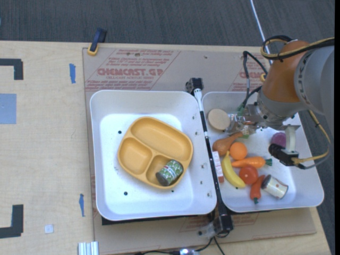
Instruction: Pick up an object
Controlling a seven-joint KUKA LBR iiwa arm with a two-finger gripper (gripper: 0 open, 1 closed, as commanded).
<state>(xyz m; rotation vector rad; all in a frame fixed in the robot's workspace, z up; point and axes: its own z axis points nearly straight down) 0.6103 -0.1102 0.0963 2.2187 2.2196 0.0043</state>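
Gripper (241, 122) low over right bin (313, 195) nr drumstick (227, 142), open/shut can't tell; toy prob. light, hard plastic, slick — grab narrow bone end.

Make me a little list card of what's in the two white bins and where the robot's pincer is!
left bin: a yellow divided plate with a small green-labelled can lying in its near compartment
right bin: banana, orange, carrot, a tan round piece, a brown drumstick-like piece, a red piece, a purple piece, a small white can
pincer: low over the right bin's far part, beside the tan round piece
holding anything: cannot tell
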